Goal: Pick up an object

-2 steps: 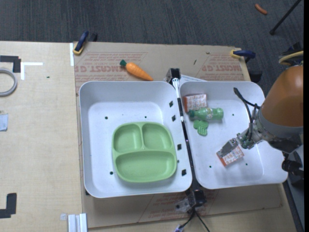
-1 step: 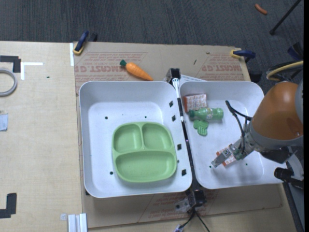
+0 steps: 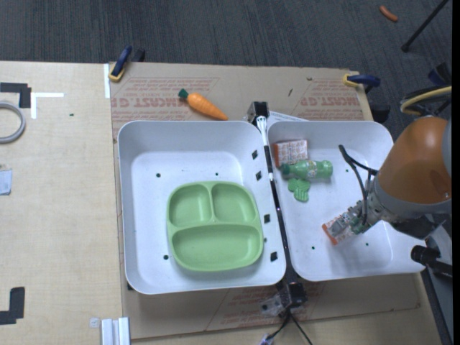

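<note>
**My fingers are low in the right bin, right by a small orange and white packet**

The biggest things here are the two white bins. The left bin (image 3: 144,192) sits in the middle of the picture and holds a green plate (image 3: 214,226) with three parts. The right bin (image 3: 374,254) is where I am working. My arm comes in from the right side of the picture, with its big orange band (image 3: 422,165) over the bin's right edge.

My gripper (image 3: 353,221) points down and to the left, low over the bin floor. A small orange and white packet (image 3: 336,229) lies at its tip, toward the lower left. The packet is touching or almost touching my tip. Its long side seems to slant the same way my wrist does. I cannot tell if my fingers are apart or closed, and I cannot see the packet between them, so I will not say I have it.

Other things lie further up the bin, well apart from me. There is a green bottle (image 3: 310,169) lying on its side, long way left to right. Just above it is a red and white packet (image 3: 291,152). Just below it is a little green toy (image 3: 299,189).

Outside the bins, near the top, a toy carrot (image 3: 203,104) lies on the cardboard.

I think the small packet by my tip is the one to pick up, since it is by far the closest.
</note>
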### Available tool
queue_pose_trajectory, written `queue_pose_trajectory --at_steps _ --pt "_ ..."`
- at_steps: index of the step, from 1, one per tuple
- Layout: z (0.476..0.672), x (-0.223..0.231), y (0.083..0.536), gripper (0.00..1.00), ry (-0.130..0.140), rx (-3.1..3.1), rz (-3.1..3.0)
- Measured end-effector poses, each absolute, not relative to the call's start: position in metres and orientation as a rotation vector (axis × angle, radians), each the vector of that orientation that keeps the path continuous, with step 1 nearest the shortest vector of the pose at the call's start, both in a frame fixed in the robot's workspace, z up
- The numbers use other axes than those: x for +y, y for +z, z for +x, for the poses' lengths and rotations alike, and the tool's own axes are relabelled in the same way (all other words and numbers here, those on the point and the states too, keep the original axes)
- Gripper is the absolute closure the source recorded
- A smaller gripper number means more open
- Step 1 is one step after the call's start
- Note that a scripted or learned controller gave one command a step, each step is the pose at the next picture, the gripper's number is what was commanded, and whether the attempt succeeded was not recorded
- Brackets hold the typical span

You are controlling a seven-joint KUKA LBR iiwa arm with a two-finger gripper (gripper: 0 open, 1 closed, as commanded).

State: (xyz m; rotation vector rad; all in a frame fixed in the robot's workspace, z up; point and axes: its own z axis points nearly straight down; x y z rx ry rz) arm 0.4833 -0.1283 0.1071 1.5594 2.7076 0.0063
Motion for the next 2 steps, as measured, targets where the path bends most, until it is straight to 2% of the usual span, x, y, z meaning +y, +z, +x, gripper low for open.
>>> queue_pose_trajectory --at_steps 1,2 --pt "0.506 -0.037 0.193 1.0 0.001 2.813 1.393" --pt "0.564 -0.004 0.192 1.0 0.001 3.103 0.473"
